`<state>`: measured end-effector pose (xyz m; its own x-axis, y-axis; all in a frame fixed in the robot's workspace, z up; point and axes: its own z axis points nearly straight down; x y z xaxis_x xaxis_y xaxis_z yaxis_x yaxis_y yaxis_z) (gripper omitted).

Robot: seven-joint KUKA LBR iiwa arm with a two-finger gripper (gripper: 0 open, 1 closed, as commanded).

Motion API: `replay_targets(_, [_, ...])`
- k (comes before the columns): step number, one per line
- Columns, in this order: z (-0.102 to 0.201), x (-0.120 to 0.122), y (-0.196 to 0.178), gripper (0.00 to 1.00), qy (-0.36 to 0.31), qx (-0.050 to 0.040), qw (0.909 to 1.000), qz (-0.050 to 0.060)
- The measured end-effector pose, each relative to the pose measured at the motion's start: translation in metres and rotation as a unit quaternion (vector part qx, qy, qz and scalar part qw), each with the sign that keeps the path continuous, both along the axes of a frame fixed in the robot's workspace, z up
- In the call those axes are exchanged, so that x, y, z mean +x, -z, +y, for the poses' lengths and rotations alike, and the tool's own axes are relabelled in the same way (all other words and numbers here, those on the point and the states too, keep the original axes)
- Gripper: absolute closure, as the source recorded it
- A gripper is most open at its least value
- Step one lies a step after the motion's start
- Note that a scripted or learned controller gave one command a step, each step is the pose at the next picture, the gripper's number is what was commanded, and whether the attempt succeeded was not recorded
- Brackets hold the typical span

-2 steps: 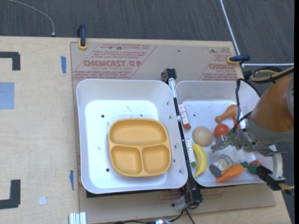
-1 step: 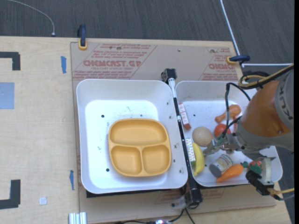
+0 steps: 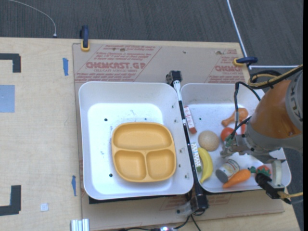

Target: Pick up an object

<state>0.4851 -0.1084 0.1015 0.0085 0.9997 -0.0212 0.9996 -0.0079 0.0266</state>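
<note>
Arm low over the right bin, among toy foods.

The tool (image 3: 230, 147) sits in the right bin (image 3: 211, 96) just right of a beige egg (image 3: 209, 140); whether it is clenched or released cannot be told. Nearby lie a banana (image 3: 206, 165), a small can (image 3: 227, 170) and a carrot (image 3: 237, 177). The left bin (image 3: 96, 100) holds a yellow divided plate (image 3: 143, 151). The board (image 3: 120, 61) on the tabletop (image 3: 33, 143) reads "CHEMCAST GP" in red.
</note>
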Motion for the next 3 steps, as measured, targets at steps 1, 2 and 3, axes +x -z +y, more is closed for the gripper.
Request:
replay_targets(1, [0.0, 0.0, 0.0, 0.0, 0.0, 0.0002, 1.0, 0.0])
replay_targets(2, [0.0, 0.001, -0.01, 1.0, 0.0, -0.0004, 1.0, -0.001])
replay_targets(3, [-0.001, -0.003, 0.01, 1.0, -0.003, 0.0104, 0.9999, 0.009])
